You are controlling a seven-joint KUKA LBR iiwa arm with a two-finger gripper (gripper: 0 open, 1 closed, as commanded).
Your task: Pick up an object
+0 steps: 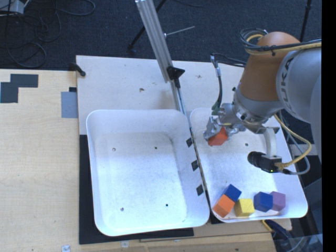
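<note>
One red block (218, 137) is seen between the fingers of the gripper (215, 134), so the gripper is judged to be closed on it. The block is held over the right bin (247, 164), near the divider (193, 151) where the two bins meet, and toward the far end of that divider. Whether the block is lifted clear of the bin floor cannot be told with certainty, but it seems raised a little.

Several things could go wrong from here. Only a part of the block is covered by the fingers, and the block hangs out to one side of them; if the grip is on a corner or an edge, the block could be turned or dropped when the arm is moved. Because the block is so near the divider, it could also be knocked against it during a lift or a sideways move.

The red block looks small and cube-like, of an orange-red colour with a dull surface, possibly of foam or wood. It appears slightly tilted in the fingers. Other blocks are gathered well away from the divider's far end, at the near edge of the right bin: an orange block (224, 205), a blue block (232, 192), a yellow block (244, 208), a second blue block (262, 201) and a purple block (279, 200).
</note>
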